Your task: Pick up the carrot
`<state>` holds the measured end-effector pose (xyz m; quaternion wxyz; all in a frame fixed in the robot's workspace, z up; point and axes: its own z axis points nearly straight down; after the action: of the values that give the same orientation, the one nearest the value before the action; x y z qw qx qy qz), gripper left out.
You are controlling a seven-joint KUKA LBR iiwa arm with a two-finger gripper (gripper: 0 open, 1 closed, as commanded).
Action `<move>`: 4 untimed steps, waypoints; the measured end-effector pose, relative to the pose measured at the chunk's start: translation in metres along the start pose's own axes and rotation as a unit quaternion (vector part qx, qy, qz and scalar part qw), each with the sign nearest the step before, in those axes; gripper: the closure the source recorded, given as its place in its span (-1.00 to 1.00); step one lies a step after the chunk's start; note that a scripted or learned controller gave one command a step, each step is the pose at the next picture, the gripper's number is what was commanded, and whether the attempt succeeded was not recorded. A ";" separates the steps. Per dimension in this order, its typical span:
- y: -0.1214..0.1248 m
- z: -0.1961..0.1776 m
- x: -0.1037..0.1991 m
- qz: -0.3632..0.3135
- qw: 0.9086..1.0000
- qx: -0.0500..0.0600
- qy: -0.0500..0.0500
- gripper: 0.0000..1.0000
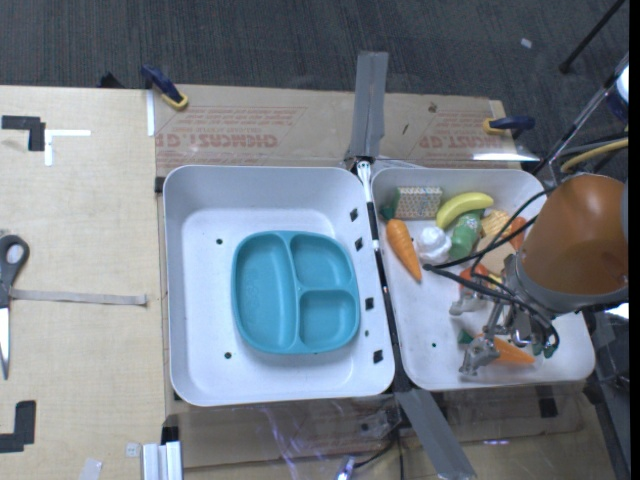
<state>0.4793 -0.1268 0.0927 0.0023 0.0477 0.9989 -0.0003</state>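
Note:
An orange carrot (403, 248) lies at a slant against the left wall of the right bin (430, 358), tip toward the front. My gripper (481, 352) hangs low over the front right part of that bin, well right of the carrot and apart from it. A second small orange piece (515, 352) lies right beside the gripper; whether it is touched or held I cannot tell. The arm's orange band (580, 233) hides part of the bin's right side.
At the back of the right bin lie a yellow banana (465, 206), a green item (465, 234), a white lump (432, 240) and a speckled block (418, 202). The left bin (190, 298) holds a teal divided plate (297, 291). Scissors (8, 268) lie at far left.

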 end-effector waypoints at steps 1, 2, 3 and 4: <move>0.046 0.001 -0.108 0.051 0.999 -0.001 0.001 -1.00; 0.019 0.004 -0.130 0.277 0.961 0.005 0.017 -1.00; 0.039 0.001 -0.079 0.340 0.940 0.001 0.002 -1.00; 0.034 0.006 -0.153 0.424 0.904 0.021 0.039 -1.00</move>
<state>0.6350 -0.1078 0.0879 -0.0378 0.4670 0.8833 -0.0180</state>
